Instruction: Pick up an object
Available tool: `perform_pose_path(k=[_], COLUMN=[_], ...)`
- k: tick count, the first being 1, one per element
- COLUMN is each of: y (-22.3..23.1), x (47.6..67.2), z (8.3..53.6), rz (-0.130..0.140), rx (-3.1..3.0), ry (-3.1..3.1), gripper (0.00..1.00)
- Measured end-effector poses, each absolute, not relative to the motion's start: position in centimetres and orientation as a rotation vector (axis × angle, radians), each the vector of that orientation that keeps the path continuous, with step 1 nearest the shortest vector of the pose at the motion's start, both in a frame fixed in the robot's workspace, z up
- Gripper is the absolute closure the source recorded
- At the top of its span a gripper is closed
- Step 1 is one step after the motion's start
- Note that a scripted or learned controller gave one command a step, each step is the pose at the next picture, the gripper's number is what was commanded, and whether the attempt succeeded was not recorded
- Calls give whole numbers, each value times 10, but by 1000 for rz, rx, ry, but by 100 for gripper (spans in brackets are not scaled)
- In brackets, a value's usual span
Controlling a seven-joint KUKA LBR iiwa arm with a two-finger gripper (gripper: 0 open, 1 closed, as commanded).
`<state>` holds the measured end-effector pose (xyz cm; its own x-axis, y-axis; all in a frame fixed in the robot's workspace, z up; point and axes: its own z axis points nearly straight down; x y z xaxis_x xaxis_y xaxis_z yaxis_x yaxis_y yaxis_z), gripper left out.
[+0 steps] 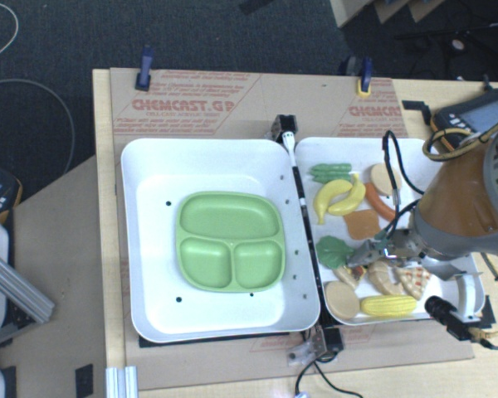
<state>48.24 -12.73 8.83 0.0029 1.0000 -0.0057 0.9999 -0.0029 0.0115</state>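
Observation:
The right bin [315, 152] holds several toy foods: a yellow banana [339, 197], a green bean pod [330, 171], an orange-brown slab [362, 225], a red sausage [382, 206], a green leafy piece [332, 249], a corn cob [388, 306], a tan round cracker [344, 299] and tan bread-like pieces [390, 279]. My gripper [372, 254] reaches in from the right, low over the middle of this pile, beside the green leafy piece and above the bread-like pieces. No object is visibly held.
The left bin [145, 168] carries a light green divided plate [230, 240]. A black divider bar [297, 191] runs between the bins. The arm's bulky orange-banded body [465, 206] covers the right bin's right side. Cables [392, 160] hang near the wrist.

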Motion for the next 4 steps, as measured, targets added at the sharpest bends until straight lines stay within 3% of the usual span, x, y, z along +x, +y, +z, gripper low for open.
perform_pose_path(k=[2, 3, 4], y=[-139, -132, -96], x=[482, 557, 522], z=[88, 88, 89], rz=[12, 7, 7], rx=[2217, 2211, 2216], ry=[2219, 2221, 2213], gripper=[0, 0, 0])
